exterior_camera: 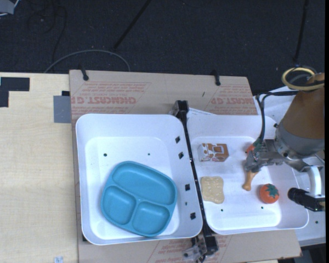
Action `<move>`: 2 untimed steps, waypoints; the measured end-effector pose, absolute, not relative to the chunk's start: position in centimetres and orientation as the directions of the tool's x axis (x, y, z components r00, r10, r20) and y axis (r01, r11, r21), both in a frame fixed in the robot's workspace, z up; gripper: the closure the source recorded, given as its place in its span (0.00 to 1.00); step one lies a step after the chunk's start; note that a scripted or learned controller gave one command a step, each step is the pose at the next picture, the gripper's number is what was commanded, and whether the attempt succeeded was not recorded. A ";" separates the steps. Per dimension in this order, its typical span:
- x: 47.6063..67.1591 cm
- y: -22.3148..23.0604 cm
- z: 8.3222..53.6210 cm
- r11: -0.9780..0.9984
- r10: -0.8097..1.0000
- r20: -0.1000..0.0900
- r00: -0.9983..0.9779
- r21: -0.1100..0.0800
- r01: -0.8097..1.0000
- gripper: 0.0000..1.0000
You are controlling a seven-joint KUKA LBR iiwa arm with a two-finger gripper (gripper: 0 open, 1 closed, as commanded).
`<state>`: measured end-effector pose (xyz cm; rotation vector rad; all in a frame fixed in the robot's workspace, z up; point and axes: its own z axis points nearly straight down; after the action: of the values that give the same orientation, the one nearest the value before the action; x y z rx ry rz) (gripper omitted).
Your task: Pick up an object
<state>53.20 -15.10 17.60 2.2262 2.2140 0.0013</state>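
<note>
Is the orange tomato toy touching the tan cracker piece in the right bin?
Apart. The camera view shows bare white bin floor between the tomato toy and the cracker piece.

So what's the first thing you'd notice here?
Probably the big blue plastic plate with three compartments, lying in the left white bin. Next, the bright orange-red tomato-like toy in the right white bin, just below the grey robot arm reaching in from the right.
</note>
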 end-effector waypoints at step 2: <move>53.9 -15.4 25.3 0.001 1.000 0.000 -0.001 0.000 1.000 1.00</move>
<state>53.86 -15.38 25.25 2.2203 2.2231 -0.0004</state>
